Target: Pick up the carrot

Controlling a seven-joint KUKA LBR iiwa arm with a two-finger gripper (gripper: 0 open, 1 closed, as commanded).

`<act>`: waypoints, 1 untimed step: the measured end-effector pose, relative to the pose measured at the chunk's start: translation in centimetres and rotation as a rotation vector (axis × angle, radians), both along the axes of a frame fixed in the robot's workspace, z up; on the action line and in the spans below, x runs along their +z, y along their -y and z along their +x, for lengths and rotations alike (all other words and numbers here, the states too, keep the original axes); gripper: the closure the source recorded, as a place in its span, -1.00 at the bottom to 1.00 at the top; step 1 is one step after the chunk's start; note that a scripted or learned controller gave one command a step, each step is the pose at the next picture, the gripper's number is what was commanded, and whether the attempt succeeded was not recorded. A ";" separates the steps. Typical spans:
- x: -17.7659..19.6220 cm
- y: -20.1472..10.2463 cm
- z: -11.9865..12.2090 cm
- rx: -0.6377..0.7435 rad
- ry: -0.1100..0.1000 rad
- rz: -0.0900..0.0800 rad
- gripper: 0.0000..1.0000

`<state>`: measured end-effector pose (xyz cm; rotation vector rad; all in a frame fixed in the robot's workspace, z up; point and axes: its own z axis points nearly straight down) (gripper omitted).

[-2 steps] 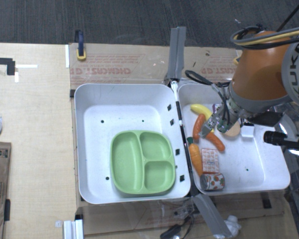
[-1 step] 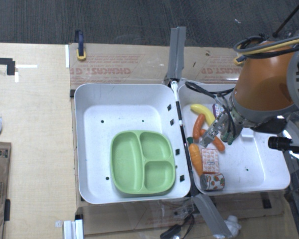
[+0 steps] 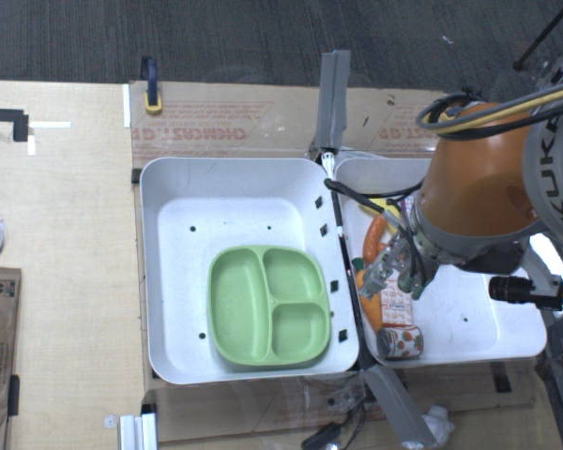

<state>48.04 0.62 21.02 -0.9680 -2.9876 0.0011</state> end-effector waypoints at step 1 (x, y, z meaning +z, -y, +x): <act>1.0 -3.2 -0.1 0.390 0.004 0.000 1.00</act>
